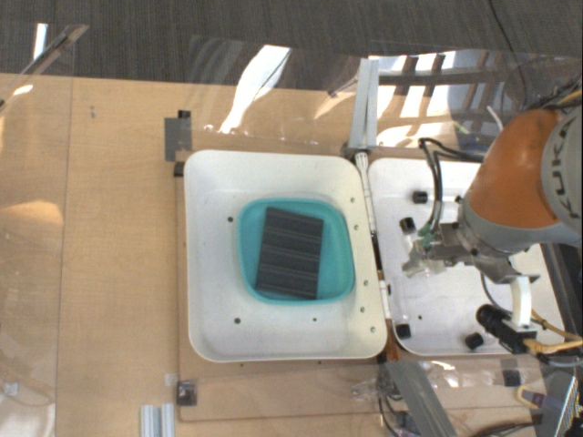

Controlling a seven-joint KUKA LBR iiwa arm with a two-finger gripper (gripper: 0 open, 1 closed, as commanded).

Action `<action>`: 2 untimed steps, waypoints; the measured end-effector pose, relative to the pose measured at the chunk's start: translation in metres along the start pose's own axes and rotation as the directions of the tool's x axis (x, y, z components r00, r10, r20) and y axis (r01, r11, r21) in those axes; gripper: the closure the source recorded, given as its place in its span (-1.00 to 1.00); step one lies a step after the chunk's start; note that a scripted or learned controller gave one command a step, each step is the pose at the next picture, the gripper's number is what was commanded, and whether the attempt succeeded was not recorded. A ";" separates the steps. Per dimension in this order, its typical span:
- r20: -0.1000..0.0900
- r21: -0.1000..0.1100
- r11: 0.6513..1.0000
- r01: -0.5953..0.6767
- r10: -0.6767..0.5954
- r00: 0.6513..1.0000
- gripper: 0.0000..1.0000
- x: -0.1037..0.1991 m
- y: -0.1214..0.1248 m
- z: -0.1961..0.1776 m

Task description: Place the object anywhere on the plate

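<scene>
A teal square plate point(339, 260) lies in the middle of the left white bin point(208, 244). On the plate rests a dark grey ribbed rectangular block point(291, 252), lying flat and slightly turned. My gripper point(421, 247) hangs over the left part of the right white bin point(453, 321), well to the right of the plate and apart from the block. The grey arm with its orange band point(515, 176) reaches in from the right above it.
A raised divider point(372, 235) separates the two bins. A metal frame point(369, 107) stands behind the bins. The wooden bench point(91, 244) stretches to the left, with small brackets point(177, 137) at the left bin's corners.
</scene>
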State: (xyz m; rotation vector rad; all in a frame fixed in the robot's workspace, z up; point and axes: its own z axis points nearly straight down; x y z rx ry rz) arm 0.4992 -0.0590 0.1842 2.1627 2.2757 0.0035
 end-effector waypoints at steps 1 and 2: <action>0.000 -0.002 0.999 0.042 -0.042 0.999 1.00 0.081 0.052 0.000; 0.000 -0.002 0.999 0.042 -0.042 0.999 -1.00 0.081 0.052 0.000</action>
